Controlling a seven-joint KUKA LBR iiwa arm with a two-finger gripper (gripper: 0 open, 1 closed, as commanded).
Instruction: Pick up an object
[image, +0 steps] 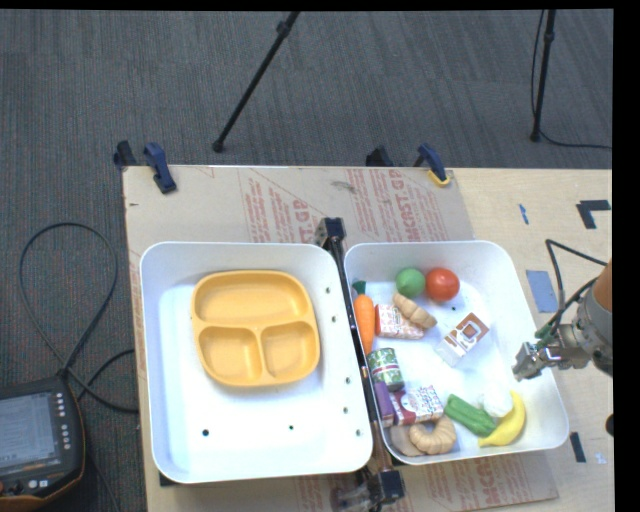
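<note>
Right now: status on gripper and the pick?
Gripper at right bin's right rim, nothing between fingers. Banana closest, untouched. Green piece against banana.

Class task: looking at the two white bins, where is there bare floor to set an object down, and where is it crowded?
Left white bin: bare floor in front of and right of the yellow divided plastic plate. Right white bin: a bare patch between the small white carton and the yellow toy banana; crowded along its left side and front.
</note>
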